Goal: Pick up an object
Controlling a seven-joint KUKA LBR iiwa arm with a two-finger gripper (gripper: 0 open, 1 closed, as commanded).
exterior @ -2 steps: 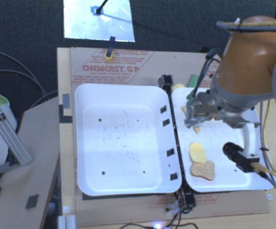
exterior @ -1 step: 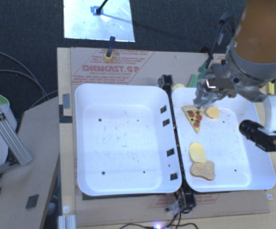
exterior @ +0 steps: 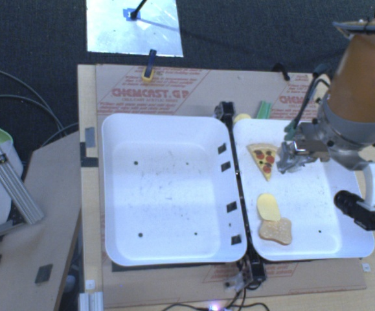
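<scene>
the arm's grey bulk hides the right bin's [exterior: 317, 241] far corner, and whether the gripper [exterior: 285, 162] is open or closed is too blurred to tell. it hangs just beside the pizza slice [exterior: 263, 159], near the divider. a yellow chip [exterior: 268, 207] touches the toast piece [exterior: 276, 231] below. the left bin [exterior: 168, 186] offers room.

Two bins sit side by side on a board [exterior: 174, 89] that lies on the bench; the left bin [exterior: 168, 190] and the right bin [exterior: 317, 206] meet along a row of clips [exterior: 229, 186]; in the right bin, a toy pizza slice [exterior: 263, 159] lies toward the far end near the shared wall; a toy chip [exterior: 269, 207] lies nearer the camera, with a toy bread slice [exterior: 275, 231] just in front of it; the gripper [exterior: 289, 157] hangs just right of the pizza slice; a metal plate [exterior: 134, 18] lies beyond the board.
</scene>
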